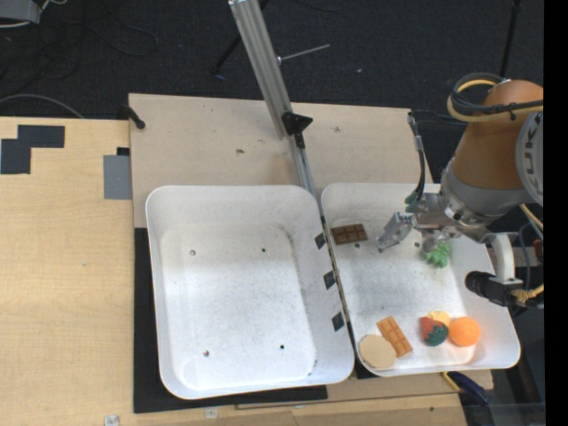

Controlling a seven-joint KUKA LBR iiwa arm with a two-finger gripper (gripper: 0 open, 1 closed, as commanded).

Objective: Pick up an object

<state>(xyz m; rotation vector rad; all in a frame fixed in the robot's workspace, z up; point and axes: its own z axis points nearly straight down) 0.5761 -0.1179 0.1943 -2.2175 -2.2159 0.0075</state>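
Camera view: a slanted look down on the bench (222, 140), with all places below given relative to the gripper.
Bench: a pale board under both bins, reaching up-frame and left of the gripper.
Left bin (231, 291): a shallow white tray well to the gripper's left, its floor speckled with small dark dots.
Right bin (399, 282): the white tray directly beneath the gripper, touching the left bin along a shared edge with black clips.
Arm (497, 149): grey with an orange band, coming in from the right and ending just right of the gripper.
Metal rail (266, 60): a slanted silver bar up and to the left, well apart from the gripper.
Gripper (410, 229): over the upper part of the right bin; one grey finger (393, 232) points down-left, and whether the fingers stand apart or together cannot be told (the hardware blurs together here).
Brown block (349, 233): a dark ridged bar just left of the gripper, on the bin floor.
Green object (436, 255): a small leafy lump just below and right of the gripper; contact cannot be judged.
Orange ball (463, 331): well below, toward the bin's near corner.
Red-and-yellow piece (434, 327): beside the orange ball, on its left.
Orange wafer (393, 335): well below, tilted, next to the round one.
Tan disc (377, 352): lowest of the group, below and slightly left.
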